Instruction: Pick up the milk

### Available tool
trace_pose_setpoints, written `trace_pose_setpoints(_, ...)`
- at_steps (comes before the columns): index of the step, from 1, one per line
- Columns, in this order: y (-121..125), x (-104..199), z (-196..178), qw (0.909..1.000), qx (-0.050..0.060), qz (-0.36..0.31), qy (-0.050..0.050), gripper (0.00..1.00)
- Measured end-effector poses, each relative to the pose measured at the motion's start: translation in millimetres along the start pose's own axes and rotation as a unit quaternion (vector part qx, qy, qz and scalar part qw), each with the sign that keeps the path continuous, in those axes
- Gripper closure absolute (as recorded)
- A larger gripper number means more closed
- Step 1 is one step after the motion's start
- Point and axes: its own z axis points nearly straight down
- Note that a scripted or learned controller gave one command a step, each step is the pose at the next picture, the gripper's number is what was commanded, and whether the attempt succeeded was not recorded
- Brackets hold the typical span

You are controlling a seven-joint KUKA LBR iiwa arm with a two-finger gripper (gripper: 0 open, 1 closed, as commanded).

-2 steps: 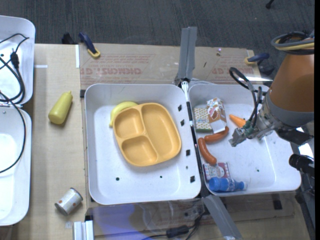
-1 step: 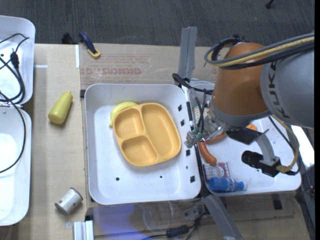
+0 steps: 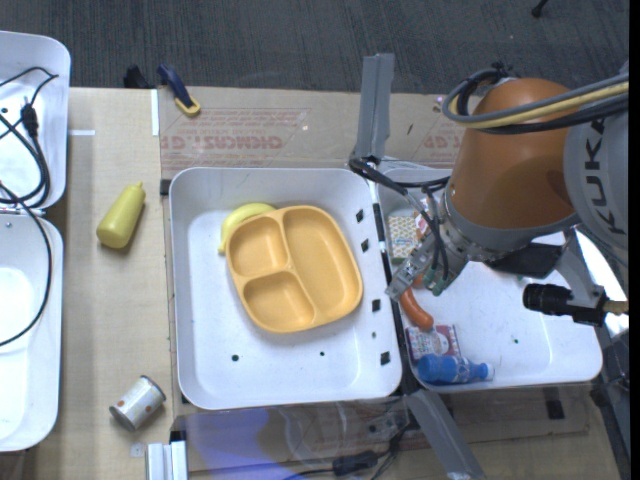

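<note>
White milk carton (image 3: 403,234) beside tool (image 3: 418,273)

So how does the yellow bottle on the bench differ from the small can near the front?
The yellow bottle is mustard yellow; the can is silvery with a reddish mark. The yellow bottle is longer and tapers to a neck; the can is short and stubby. Both lie on the bench, left of the bins.

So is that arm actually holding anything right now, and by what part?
It cannot be told. The gripper hangs low over the right bin, near a hot dog, with the arm's orange band above it; nothing visibly sits in it.
</note>
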Motion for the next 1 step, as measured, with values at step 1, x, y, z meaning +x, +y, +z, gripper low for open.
trace_pose_setpoints(1, 46.0, 8.3, -11.1, 0.9959, 0.000, -0.090, 0.000, 1.00)
